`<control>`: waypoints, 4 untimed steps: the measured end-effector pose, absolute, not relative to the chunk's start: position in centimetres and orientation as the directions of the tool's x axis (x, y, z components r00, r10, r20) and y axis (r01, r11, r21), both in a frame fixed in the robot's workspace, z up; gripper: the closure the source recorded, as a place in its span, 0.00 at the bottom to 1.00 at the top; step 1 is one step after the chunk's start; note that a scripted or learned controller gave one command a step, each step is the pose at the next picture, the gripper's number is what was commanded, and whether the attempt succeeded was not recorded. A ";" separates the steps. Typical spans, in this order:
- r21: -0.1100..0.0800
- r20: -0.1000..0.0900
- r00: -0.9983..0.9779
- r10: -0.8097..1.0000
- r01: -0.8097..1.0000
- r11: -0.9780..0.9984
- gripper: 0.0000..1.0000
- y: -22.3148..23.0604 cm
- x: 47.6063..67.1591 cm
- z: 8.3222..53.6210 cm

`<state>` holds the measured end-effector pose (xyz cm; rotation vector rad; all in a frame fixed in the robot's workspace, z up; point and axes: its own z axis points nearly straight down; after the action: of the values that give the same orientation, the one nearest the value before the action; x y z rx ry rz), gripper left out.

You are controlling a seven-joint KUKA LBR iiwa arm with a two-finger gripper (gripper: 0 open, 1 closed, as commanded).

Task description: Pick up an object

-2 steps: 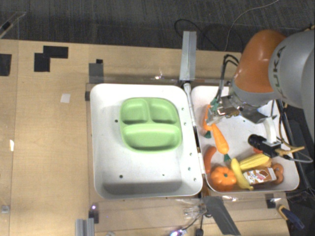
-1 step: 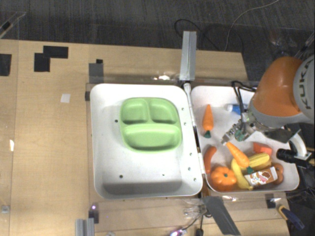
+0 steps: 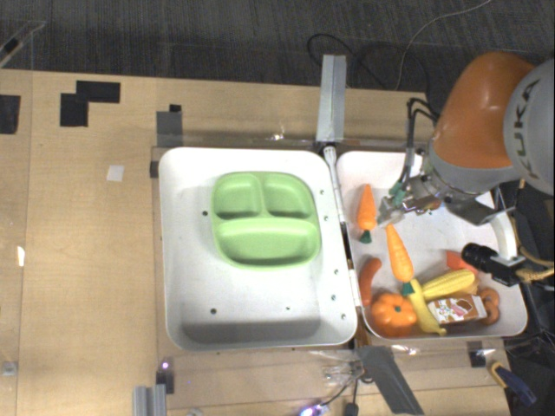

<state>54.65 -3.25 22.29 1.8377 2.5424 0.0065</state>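
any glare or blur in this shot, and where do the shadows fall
Camera view: soft, even light, with mild glare on the left bin wall and a grey shadow along its near wall; the green plate is sharp; the gripper and the toys in the right bin look slightly soft.

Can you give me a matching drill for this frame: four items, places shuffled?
Things:
1. green tray
2. orange pumpkin
3. pincer
4. yellow corn

Places:
A. upper part of the right bin, beside a carrot
B. left bin, middle
C. right bin, near left corner
D. right bin, lower middle, above the juice box

Pairs: 1-B, 2-C, 3-A, 4-D
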 end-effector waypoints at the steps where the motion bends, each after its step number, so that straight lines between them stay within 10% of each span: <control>1: 0.004 0.000 -0.084 0.996 0.996 0.084 1.00 -0.9 51.3 23.9; 2: 0.003 -0.001 -0.093 0.996 0.996 0.093 1.00 1.3 62.2 21.9; 3: 0.005 0.001 0.178 0.984 0.984 -0.178 1.00 5.5 66.9 29.1; 4: 0.007 0.000 -0.103 0.995 0.995 0.103 1.00 5.0 66.9 34.2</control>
<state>66.94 5.00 34.17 2.1012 2.3291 0.0081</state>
